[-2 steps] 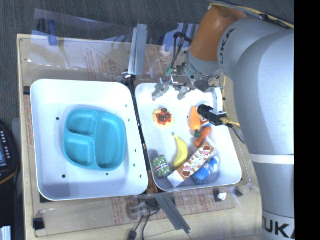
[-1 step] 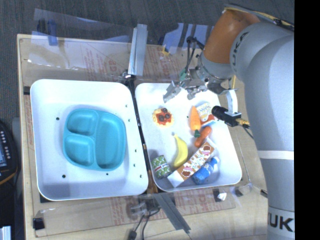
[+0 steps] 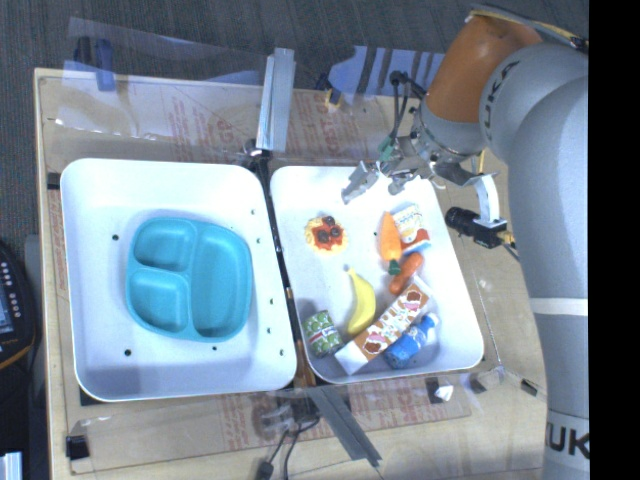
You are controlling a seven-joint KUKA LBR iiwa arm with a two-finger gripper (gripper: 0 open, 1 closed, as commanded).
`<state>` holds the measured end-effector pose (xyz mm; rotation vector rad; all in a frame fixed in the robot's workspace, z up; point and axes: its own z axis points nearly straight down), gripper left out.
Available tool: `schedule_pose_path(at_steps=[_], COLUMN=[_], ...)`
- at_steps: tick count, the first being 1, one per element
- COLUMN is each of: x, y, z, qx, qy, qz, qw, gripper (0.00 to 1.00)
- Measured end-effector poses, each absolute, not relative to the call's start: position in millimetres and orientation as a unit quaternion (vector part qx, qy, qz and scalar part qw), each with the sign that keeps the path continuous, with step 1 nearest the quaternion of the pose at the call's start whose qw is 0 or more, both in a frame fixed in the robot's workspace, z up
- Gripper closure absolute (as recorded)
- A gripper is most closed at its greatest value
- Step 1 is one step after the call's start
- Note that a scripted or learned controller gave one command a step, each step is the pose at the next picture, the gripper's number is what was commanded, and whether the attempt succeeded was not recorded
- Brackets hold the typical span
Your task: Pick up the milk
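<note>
A small white carton with blue and red print, which I take for the milk (image 3: 408, 222), lies near the back right of the right bin (image 3: 300, 193), next to an orange carrot-like toy (image 3: 388, 236). My gripper (image 3: 378, 181) hangs over the bin's back edge, just up and left of the carton. Its two fingers are spread apart and hold nothing, so it is open. The grey arm with its orange band comes in from the upper right.
The right bin also holds a small pizza toy (image 3: 326, 233), a banana (image 3: 361, 304), a green can (image 3: 322, 332), a long printed box (image 3: 388, 325), a blue bottle (image 3: 413, 344) and a red piece (image 3: 406, 269). A blue divided plate (image 3: 190, 276) rests in the left bin (image 3: 90, 183).
</note>
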<state>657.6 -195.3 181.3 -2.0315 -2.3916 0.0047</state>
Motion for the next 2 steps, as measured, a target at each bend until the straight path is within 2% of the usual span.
schedule_pose_path(at_steps=[1, 2], x=[657.3, 658.1], y=[-191, -206], z=[180, 183], qx=[-0.630, -0.608], qy=[-0.777, -0.794], qz=[0.0018, 0.0010], qw=[0.004, 0.001], gripper=[0.00, 0.00])
